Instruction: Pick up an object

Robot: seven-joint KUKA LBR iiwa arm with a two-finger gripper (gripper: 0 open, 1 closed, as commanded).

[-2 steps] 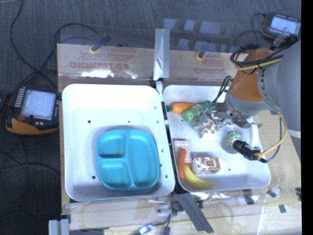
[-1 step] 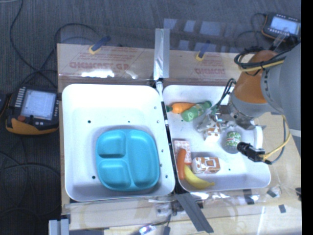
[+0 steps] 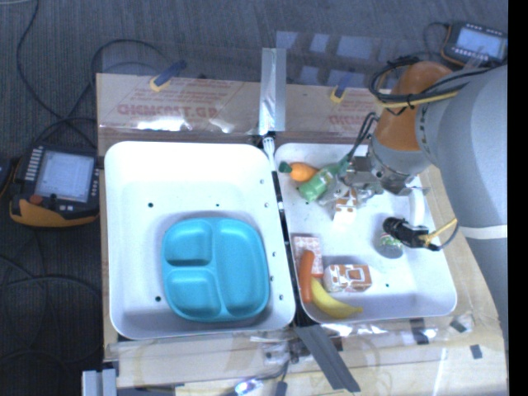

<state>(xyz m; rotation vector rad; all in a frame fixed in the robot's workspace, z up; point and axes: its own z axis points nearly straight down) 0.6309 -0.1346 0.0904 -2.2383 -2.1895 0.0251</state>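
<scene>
Bench holds 2 white bins: left bin [image 3: 124,221] carries blue divided tray [image 3: 216,268]. Right bin [image 3: 429,291] holds green object [image 3: 314,186], small carton [image 3: 346,277], banana [image 3: 328,301]. Gripper [image 3: 356,190] low beside green object; finger state: cannot tell.

Looked like a robotics lab: teach pendant [image 3: 54,184] on grey carpet [image 3: 99,15] at left, loose cables [image 3: 33,7], cardboard-backed bench [image 3: 190,106].

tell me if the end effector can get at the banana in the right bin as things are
Probably yes. The banana lies along the near edge of the right bin, open from above. A small box and an orange stick lie close against it, so room is tight. The end effector is at the bin's far end.
</scene>
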